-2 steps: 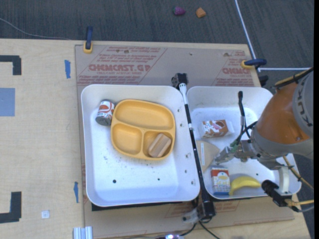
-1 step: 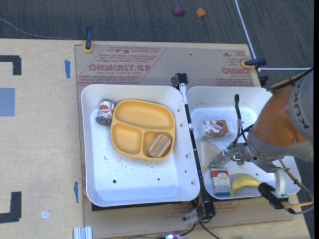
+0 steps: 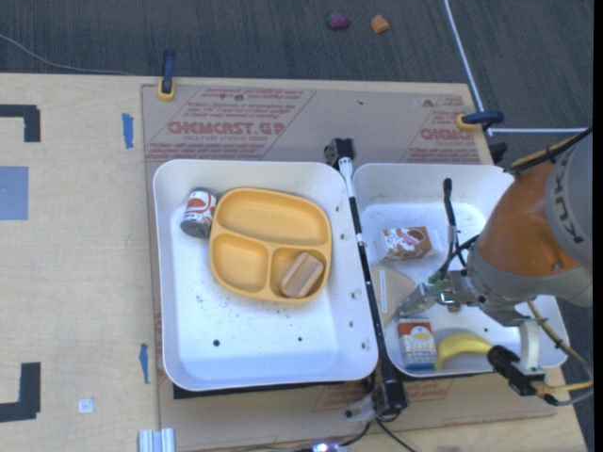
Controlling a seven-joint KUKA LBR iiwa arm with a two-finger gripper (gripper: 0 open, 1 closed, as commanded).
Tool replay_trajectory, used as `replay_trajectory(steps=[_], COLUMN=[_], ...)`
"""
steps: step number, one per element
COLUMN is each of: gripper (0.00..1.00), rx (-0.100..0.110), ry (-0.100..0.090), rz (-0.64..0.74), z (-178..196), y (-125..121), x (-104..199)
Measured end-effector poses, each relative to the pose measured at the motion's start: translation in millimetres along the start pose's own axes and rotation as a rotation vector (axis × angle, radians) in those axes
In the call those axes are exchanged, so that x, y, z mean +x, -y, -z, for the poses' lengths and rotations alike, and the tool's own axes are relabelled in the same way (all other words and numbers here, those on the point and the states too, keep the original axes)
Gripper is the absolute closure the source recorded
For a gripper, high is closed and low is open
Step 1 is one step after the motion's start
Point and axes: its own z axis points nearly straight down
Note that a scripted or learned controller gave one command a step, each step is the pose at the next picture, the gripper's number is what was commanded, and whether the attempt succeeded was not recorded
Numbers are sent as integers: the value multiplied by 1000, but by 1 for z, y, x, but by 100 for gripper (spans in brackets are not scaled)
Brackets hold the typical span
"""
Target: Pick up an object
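Note:
My gripper (image 3: 426, 297) hangs low over the middle of the right bin (image 3: 471, 185), at the end of the grey arm with its orange band (image 3: 523, 229). Just behind the gripper lies a red and white snack packet (image 3: 407, 243). In front of it, near the bin's front wall, stands a small red and white carton (image 3: 415, 340) with a yellow banana (image 3: 464, 348) to its right. I see nothing held by the gripper.
The left bin (image 3: 264, 347) holds a yellow divided plate (image 3: 268, 219) with a tan bread-like piece (image 3: 301, 274) in its right compartment, and a small can (image 3: 198, 212) lying at the plate's left. Black cables (image 3: 450, 217) run from the arm across the right bin.

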Motion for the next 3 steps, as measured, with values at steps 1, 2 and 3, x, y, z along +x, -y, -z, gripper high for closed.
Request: replay_trajectory(steps=[1,2,3], gripper=[0,100,0], rx=[0,-13,-12], ry=[0,13,12], rz=[0,-4,-4], z=[0,11,11], y=[0,-3,-2], x=[0,-5,-5])
